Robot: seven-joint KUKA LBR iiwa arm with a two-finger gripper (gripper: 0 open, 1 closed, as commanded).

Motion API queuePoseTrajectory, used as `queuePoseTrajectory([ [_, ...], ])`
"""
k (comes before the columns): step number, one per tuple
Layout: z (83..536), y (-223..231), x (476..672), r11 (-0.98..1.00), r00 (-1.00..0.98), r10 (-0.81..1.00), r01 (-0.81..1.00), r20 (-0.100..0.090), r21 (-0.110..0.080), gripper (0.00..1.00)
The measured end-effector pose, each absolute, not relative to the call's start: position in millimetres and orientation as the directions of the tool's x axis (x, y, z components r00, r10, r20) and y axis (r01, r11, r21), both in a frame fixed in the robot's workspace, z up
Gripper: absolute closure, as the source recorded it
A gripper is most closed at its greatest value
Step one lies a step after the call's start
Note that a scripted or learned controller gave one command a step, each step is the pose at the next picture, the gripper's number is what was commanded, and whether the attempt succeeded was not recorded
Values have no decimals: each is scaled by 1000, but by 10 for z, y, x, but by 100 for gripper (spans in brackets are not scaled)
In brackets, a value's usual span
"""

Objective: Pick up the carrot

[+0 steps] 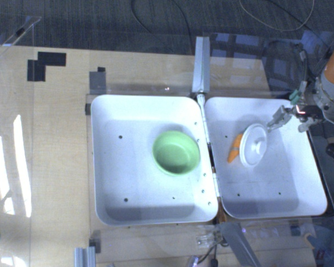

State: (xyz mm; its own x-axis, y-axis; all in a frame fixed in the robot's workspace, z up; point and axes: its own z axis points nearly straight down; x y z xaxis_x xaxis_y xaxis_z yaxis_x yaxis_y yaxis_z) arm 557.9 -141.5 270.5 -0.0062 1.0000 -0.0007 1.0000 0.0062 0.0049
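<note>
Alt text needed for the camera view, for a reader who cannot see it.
The gripper hovers over the right bin, near a white lid with an orange carrot tucked against its left edge. A green bowl sits in the left bin.

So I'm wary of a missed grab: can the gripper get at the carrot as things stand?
Probably, but awkwardly. The carrot lies in the right bin, tight against the white lid on the side away from the gripper. Nothing covers it from above, yet the lid crowds one side.
</note>
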Motion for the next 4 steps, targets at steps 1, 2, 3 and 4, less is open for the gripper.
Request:
queuePoseTrajectory([
  [1, 1387, -862, 5705, 190, -190, 982, 982, -4, 14, 0],
  [2, 1262, -916, 5957, 276, -275, 961, 960, -23, 48, 0],
  [3, 1227, -964, 5953, 391, -389, 920, 918, -39, 58, 0],
  [4, 1203, -1009, 5896, 473, -470, 881, 878, -55, 71, 0],
])
